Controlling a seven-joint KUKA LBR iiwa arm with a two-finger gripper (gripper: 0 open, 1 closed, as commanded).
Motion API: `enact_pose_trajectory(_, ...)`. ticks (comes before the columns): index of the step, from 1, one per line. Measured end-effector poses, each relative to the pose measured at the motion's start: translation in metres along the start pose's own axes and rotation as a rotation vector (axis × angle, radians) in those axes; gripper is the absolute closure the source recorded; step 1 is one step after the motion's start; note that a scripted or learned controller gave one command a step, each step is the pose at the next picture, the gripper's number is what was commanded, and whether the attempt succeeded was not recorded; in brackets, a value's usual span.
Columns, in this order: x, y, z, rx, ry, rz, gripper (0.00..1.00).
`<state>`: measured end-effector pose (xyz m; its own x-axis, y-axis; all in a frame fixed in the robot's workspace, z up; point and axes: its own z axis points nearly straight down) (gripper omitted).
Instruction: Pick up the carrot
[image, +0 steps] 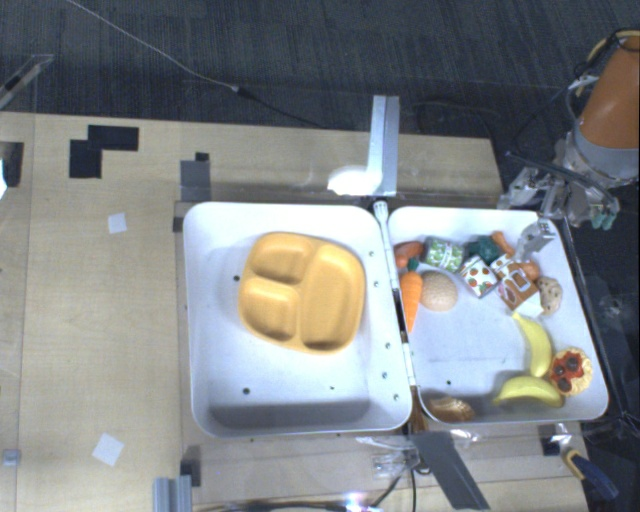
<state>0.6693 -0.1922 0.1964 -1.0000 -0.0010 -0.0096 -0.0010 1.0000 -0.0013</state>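
arm (608, 110) cut off at right edge; small toys (497, 270) perhaps too blurred to name.

Silver-grey metal end effector (541, 232) under the arm's orange band, hovering at the right shallow white plastic bin (480, 370). Just left of it, a small box patterned white with red and green dots (481, 275). Further left, the tapered orange carrot (410, 297) with a green top. Below the end effector, two curved yellow bananas (535, 365). Far left, a mustard-yellow three-section plastic plate (301, 290) on the left white bin (215, 330). Pale wooden desk (90, 330).
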Motion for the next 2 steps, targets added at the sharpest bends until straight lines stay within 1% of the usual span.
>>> enact_pose_trajectory(1,0.097,0.000,0.061,0.001,0.000,0.080,0.00)
enact_pose_trajectory(2,0.150,0.059,0.070,-0.001,0.004,0.272,0.00)
